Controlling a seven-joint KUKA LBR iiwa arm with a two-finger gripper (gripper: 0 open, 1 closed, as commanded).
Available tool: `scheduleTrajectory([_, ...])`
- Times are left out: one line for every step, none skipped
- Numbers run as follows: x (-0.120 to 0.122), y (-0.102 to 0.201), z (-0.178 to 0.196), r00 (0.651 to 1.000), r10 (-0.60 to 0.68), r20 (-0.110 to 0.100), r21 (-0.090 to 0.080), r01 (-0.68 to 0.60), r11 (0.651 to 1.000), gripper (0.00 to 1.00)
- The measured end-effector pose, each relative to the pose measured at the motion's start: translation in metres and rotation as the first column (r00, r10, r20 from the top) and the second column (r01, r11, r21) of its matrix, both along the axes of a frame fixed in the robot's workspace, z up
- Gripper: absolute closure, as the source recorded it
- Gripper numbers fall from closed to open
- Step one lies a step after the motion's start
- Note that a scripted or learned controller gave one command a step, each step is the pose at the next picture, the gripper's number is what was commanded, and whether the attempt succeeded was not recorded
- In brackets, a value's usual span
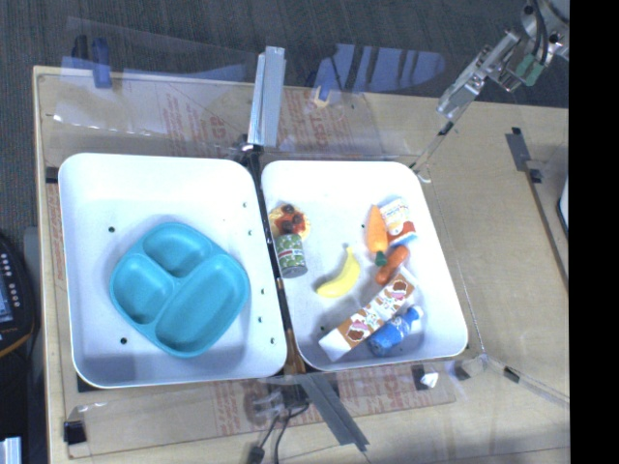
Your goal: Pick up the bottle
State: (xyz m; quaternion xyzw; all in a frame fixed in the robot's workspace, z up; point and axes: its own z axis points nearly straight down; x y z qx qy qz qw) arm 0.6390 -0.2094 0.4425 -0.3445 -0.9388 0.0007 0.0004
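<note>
I'm seeing the gripper [462, 93] hanging beyond the right bin's [440, 249] far corner. Inside that bin, the bottle [397, 331] is lying against the near wall, a banana [339, 276] sitting mid-bin.

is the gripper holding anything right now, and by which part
Nothing is held. The gripper is up beyond the right bin's far corner with nothing between its fingers; the bottle lies in that bin.
</note>
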Motion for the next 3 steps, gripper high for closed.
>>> scheduleTrajectory([0.001, 0.001, 0.011, 1.000, 0.003, 0.002, -0.002, -0.003, 1.000, 1.00])
scheduleTrajectory([0.001, 0.001, 0.022, 1.000, 0.006, 0.004, -0.004, -0.006, 1.000, 1.00])
scheduleTrajectory([0.002, 0.001, 0.033, 1.000, 0.009, 0.006, -0.007, -0.009, 1.000, 1.00])
